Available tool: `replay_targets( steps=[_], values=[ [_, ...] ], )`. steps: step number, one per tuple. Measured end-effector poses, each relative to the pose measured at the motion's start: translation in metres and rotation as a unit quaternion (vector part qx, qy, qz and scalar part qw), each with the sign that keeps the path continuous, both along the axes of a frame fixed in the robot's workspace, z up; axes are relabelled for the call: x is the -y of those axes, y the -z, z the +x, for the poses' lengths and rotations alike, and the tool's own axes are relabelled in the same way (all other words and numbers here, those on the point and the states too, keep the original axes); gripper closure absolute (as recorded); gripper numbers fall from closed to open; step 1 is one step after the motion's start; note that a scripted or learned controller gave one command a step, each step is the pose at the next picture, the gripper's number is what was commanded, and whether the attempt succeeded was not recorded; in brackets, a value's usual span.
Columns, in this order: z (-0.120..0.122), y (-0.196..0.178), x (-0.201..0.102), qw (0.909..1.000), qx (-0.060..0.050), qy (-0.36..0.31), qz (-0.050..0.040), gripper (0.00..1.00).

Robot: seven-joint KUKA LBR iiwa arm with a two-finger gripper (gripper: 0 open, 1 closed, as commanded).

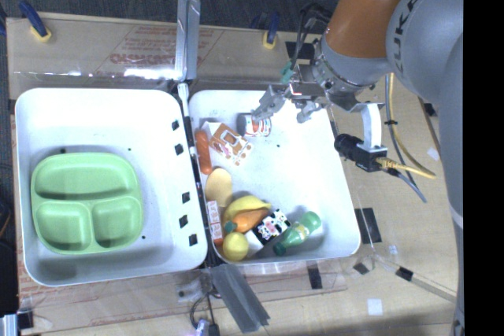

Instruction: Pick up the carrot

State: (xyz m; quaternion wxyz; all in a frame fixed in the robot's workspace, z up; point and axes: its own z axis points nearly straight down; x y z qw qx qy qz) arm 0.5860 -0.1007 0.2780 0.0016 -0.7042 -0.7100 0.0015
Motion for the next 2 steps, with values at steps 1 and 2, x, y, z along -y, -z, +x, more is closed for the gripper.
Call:
replay_targets(
  steps=[1,2],
  values=[
    [0.000,0.000,0.000,1.0000,0.000,0.000,0.0000,0.00],
    [-0.075,0.091,0.033,0.9636,0.001,-0.267,0.0012,0.00]
  ],
)
